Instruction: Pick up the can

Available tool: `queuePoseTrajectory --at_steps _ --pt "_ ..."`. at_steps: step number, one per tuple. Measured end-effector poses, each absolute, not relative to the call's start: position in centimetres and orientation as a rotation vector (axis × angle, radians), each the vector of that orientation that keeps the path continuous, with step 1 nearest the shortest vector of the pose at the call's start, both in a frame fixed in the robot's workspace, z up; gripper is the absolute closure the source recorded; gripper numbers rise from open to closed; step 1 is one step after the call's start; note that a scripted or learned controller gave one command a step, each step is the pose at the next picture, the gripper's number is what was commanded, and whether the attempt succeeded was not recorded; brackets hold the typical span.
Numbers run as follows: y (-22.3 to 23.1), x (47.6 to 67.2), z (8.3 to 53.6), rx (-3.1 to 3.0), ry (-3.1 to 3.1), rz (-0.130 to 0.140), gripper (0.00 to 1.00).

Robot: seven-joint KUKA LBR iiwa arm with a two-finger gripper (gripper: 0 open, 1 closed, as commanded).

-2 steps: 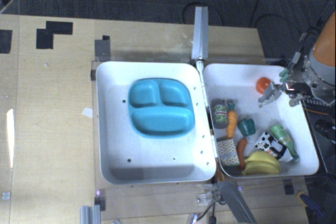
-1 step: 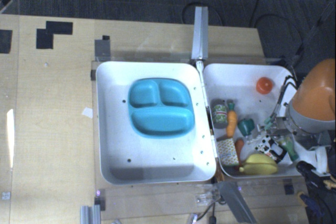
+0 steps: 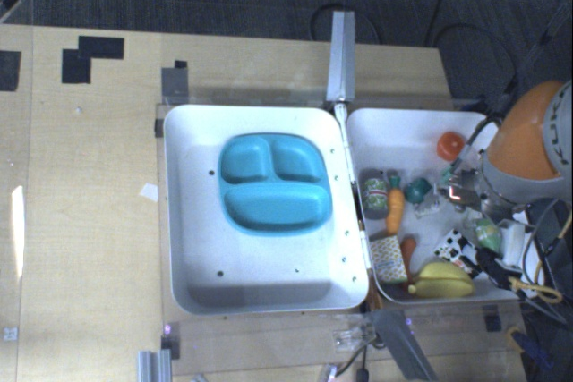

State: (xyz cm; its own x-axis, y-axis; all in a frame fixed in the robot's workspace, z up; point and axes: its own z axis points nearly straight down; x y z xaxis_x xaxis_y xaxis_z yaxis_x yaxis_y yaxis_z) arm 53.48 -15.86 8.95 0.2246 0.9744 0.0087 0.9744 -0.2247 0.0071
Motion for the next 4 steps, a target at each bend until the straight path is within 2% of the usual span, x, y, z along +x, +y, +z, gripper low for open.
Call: queuePoseTrajectory --at_steps 1,2,3,4 --pt "-16.9 60.9 8.8 2.500 1.891 0.012 0.00" --pt "-16.9 55.9 8.9 2.557 1.818 0.013 0.00" --pt "-13.5 63.6 13.5 2.563 1.809 0.007 0.00" --pt "-13.6 61.9 8.8 2.536 1.844 0.010 0.00"
